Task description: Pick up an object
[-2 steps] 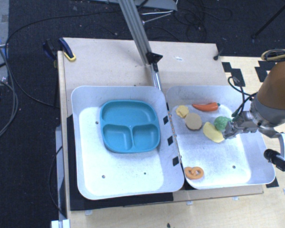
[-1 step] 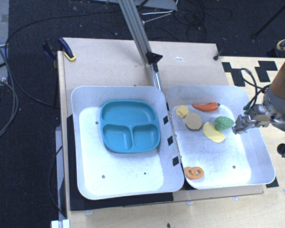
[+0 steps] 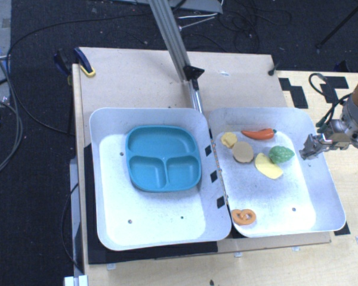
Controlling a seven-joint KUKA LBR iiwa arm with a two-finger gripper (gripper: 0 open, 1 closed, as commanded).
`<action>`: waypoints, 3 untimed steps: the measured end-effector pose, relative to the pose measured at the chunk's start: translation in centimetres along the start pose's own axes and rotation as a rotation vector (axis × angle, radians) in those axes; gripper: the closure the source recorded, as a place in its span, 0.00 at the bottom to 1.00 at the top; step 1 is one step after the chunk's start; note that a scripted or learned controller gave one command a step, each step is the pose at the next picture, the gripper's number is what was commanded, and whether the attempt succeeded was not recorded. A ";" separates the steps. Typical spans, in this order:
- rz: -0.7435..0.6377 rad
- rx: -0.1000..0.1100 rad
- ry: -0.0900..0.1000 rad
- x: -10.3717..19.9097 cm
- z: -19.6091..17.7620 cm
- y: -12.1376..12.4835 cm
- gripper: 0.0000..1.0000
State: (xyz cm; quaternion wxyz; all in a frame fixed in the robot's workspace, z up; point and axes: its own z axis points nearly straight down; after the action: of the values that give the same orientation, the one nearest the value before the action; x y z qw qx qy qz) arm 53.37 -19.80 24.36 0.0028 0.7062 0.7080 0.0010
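White plastic bins sit side by side on a pale wooden bench (image 3: 238,76). In the left bin (image 3: 107,219) lies a blue divided plate (image 3: 164,158), flat and right way up, its three compartments bare. The right bin (image 3: 310,201) holds the loose food toys: a red chili pepper (image 3: 258,134) near the far edge, a small yellow piece (image 3: 228,140) just left of it, a tan round disc (image 3: 243,153) touching or nearly touching that piece, a yellow lemon-like shape (image 3: 268,166) beside the disc, and a green broccoli-like lump (image 3: 281,154) just above the yellow shape. An orange pretzel (image 3: 244,217) lies apart from the rest near the front left corner. At the right rim of this bin the gripper (image 3: 311,149) hovers, near the green lump, with nothing visible between its tips; whether they are parted or closed cannot be told.
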 end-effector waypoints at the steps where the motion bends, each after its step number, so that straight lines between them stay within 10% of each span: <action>1: -0.004 0.006 0.004 5.3 1.1 0.3 1.00; 3: -0.005 0.007 0.005 16.6 2.7 -0.8 1.00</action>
State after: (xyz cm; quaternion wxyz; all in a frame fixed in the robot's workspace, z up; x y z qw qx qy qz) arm 52.51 -3.20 21.58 -0.0014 0.7044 0.7098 0.0000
